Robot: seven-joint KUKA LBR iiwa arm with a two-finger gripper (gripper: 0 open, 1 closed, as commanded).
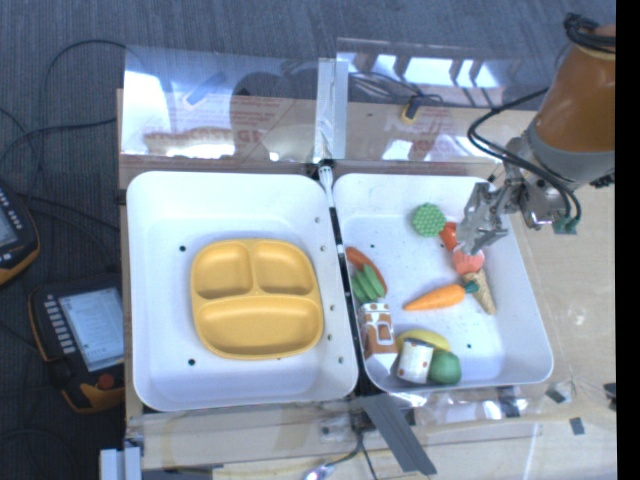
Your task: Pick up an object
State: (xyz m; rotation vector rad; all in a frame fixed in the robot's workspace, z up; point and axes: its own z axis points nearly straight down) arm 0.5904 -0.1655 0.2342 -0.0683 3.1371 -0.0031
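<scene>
My gripper (pixel 478 240) hangs over the right part of the right bin (pixel 528 340), just above a pink-topped ice cream cone (pixel 470 262) and beside a small red piece (pixel 450 235). The bin also holds a green dotted ball (pixel 428 218) to the gripper's left and an orange carrot (pixel 435 297) below it. Toward the front lie a green pod (pixel 367 284), a red-orange pepper (pixel 360 259), an orange and white carton (pixel 377 329), a can (pixel 411 361), a yellow banana (pixel 427 340) and a green lime (pixel 446 368). No object is visibly lifted.
The left bin (pixel 160 218) holds a yellow divided plate (pixel 258 298). A raised divider (pixel 335 238) separates the two bins. A clear panel (pixel 330 108) stands behind them. Black cables (pixel 500 118) loop near the arm's wrist at the right.
</scene>
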